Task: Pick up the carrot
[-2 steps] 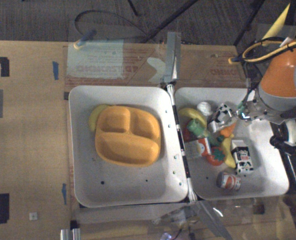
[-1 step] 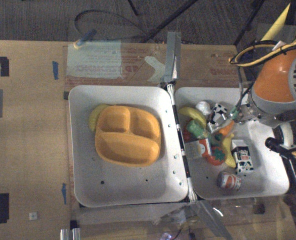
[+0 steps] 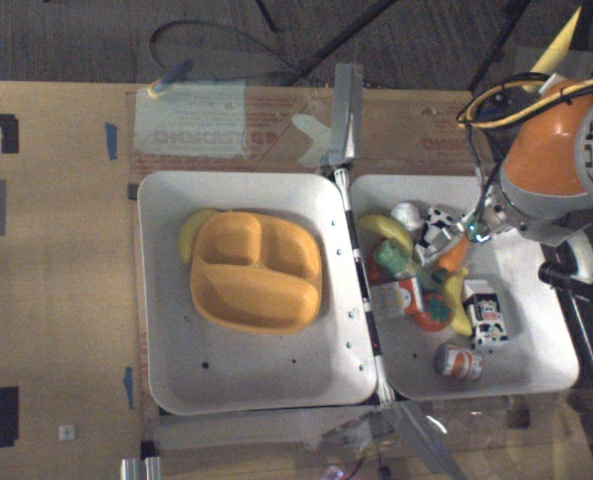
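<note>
Progress: early, by my reading. carrot point(image 3: 453, 256) lies in the right bin point(image 3: 536, 358), not lifted; the grasp and the lift are both left to do.
Carrot place: upper middle of the right bin, in the clutter, just beside a black-and-white cow toy point(image 3: 436, 228) on its upper left and a green item point(image 3: 390, 260) further left.
Carrot axis: slanted, running from lower left to upper right in the camera view. Upper-right end reaches toward the gripper; lower-left end sits by a yellow banana point(image 3: 459, 304). Which end is the tip, too small to tell.
Gripper: gripper point(image 3: 475, 230) sits low at the bin's upper right, just beside the carrot's upper end; contact not clear.
Fingers: partly hidden under the wrist; cannot tell if spread or closed, and nothing is seen between them.
Arm: orange band above the wrist point(image 3: 541, 163) hangs over the bin's top right corner.
Neighbours: second banana point(image 3: 384, 228), milk carton point(image 3: 485, 318), can point(image 3: 460, 362) lower down.
Left bin: left bin point(image 3: 166, 368) bears an orange divided plate point(image 3: 256, 271).
</note>
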Available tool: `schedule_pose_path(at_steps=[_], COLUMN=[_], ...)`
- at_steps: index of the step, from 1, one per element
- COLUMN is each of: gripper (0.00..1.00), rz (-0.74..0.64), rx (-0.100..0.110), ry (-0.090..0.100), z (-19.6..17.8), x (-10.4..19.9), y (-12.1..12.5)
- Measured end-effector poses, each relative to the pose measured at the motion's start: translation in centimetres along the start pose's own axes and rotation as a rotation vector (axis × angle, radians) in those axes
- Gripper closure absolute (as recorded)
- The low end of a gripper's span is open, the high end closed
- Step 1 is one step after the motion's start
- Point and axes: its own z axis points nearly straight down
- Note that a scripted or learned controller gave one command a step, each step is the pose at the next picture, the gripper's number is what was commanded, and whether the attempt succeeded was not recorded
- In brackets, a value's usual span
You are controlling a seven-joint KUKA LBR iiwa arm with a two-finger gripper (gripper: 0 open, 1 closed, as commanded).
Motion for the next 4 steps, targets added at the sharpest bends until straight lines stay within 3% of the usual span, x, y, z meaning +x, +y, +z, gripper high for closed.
schedule_pose_path(at_steps=[1,2,3,4], gripper=[0.0,0.0,0.0,0.0], rz=[0.45,0.191,0.802,1.255], rx=[0.014,0.013,0.011,0.016], ry=[0.024,0.024,0.019,0.004], z=[0.2,0.3,0.2,0.3], x=[-0.8,-2.0,-1.7,0.7], y=[-0.7,0.4,-1.5,0.0])
